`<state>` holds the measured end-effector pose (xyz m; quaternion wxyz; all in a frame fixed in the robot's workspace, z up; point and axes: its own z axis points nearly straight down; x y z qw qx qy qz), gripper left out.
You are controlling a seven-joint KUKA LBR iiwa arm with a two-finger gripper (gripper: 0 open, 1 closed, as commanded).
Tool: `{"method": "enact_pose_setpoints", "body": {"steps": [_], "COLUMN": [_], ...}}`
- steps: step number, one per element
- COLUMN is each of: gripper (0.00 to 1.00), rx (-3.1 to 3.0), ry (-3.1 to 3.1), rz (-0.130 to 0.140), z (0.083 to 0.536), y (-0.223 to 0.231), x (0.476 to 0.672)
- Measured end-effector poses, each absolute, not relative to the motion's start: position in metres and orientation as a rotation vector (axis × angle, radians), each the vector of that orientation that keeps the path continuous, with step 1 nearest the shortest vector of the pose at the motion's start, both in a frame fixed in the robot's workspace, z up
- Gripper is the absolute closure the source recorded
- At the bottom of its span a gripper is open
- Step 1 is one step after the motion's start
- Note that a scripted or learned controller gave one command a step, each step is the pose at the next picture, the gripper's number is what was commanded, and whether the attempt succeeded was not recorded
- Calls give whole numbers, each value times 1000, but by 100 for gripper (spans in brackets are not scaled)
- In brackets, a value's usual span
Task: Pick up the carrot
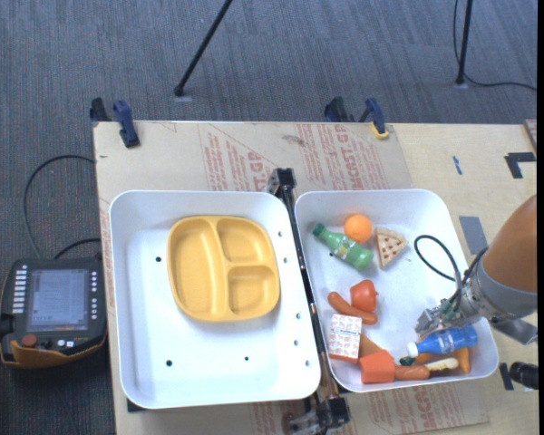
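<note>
At the near edge of the right bin (440, 208) lies the carrot (413, 372) — a slim orange piece lying roughly left to right, just right of an orange block (377, 367) in the near corner, with a pale stick-like item (440, 365) just beside it. A little farther in, a blue and white bottle (444, 342) lies on its side, and the gripper (438, 316) sits just beyond it, low over the right side of this bin; whether it is released or clenched cannot be told, and nothing is seen between its tips. To the left, a small white box with a red printed pattern (344, 336) rests by the bin's left wall — its print is too small to read. Farther back come a red pepper (364, 294) and a sausage-like piece (350, 307), then a green bottle (343, 246), a pizza slice (390, 246) and an orange ball (358, 227). The left bin (136, 352) holds a yellow divided tray (224, 266). Beyond the bins, the cardboard sheet (254, 157) bears red mirrored lettering, not legible. A pendant with a screen (53, 309) lies on the floor at left.
</note>
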<state>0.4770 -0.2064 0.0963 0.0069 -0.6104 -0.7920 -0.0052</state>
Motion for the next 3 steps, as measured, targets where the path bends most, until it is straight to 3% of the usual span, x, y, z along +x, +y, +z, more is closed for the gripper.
{"method": "enact_pose_setpoints", "body": {"steps": [1,2,3], "gripper": [100,0,0], "rx": [-2245,-2245,-2187], "ry": [-2196,-2196,-2250], "rz": [0,0,0], "z": [203,203,87], "y": [-193,-193,-209], "x": [476,476,488]}}
